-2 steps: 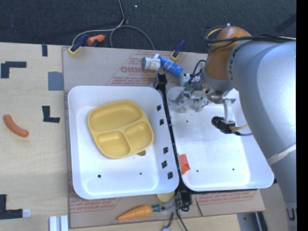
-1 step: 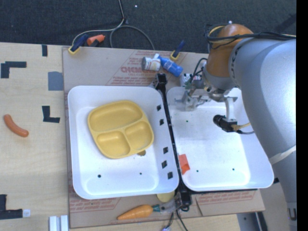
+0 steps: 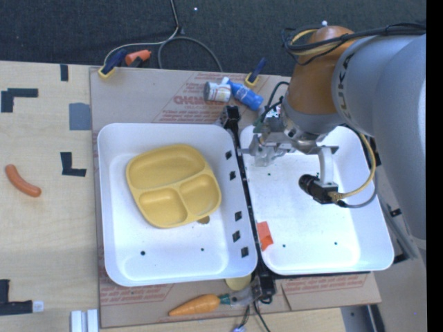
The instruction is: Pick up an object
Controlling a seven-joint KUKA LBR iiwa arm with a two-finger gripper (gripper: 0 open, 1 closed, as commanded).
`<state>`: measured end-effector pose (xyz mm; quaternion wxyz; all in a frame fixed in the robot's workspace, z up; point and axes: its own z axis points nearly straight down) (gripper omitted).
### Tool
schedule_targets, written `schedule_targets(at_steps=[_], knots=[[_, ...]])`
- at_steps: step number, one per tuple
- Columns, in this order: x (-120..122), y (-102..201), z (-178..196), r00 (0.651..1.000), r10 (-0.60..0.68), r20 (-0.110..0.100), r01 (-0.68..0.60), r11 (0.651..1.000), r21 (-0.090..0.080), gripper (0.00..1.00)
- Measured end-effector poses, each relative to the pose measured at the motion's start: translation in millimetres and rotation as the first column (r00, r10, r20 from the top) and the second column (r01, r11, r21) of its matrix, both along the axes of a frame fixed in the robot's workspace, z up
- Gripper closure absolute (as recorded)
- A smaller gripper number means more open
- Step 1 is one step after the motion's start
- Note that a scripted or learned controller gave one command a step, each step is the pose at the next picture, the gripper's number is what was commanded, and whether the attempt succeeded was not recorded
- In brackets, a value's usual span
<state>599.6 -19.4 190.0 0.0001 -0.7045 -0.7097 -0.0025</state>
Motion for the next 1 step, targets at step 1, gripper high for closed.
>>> schedule_targets(at_steps=[1], knots=[[27.3, -34.5, 58.4, 1.0, -0.007, 0.002, 0.007, 1.0, -0.005, 1.0]])
